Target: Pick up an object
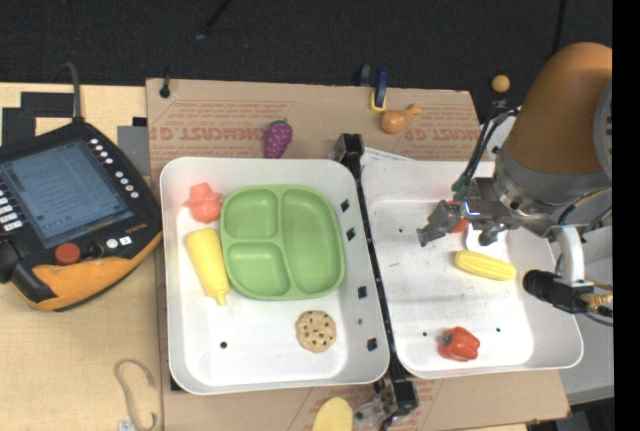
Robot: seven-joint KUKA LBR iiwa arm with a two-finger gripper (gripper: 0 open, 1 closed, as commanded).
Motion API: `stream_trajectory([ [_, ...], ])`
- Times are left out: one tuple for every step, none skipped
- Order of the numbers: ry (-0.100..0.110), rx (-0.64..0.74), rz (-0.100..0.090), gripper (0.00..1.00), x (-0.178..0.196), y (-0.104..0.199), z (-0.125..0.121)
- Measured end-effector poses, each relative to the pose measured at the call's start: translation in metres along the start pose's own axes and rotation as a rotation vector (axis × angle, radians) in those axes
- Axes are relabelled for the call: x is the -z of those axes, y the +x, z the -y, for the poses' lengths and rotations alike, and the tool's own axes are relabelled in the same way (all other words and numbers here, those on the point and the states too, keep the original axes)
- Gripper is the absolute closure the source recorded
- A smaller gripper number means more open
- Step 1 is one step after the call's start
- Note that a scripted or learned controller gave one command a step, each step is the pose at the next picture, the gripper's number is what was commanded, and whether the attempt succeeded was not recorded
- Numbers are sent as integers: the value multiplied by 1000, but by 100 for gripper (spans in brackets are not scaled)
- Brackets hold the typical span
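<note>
Over the right bin (560, 349), your end effector (462, 224) hangs just above the floor, up-left of the corn (485, 266); fingers look spread with nothing between them, so no grasp yet. Corn is the nearest pick, lying flat and clear of the walls, probably why it's lined up there. Pepper (459, 344) sits well apart near the front edge. Left bin (200, 359) holds the plate (282, 241), mustard (208, 264) and cookie (316, 330), all untouched.

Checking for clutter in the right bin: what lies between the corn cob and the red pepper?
Nothing: in the camera view, bare white bin floor separates the corn cob from the red pepper.
</note>
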State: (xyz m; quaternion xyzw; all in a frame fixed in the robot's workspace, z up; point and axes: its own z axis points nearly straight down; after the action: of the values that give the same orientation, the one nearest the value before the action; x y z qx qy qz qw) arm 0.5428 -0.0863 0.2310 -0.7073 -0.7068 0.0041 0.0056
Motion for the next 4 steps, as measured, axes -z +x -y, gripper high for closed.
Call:
stream_trajectory([
  [-11,2,1,0,6,0,-2],
  [-6,2,1,0,-38,-1,-4],
  [-6,2,0,0,-100,4,-11],
  [-12,0,3,0,-145,6,-12],
])
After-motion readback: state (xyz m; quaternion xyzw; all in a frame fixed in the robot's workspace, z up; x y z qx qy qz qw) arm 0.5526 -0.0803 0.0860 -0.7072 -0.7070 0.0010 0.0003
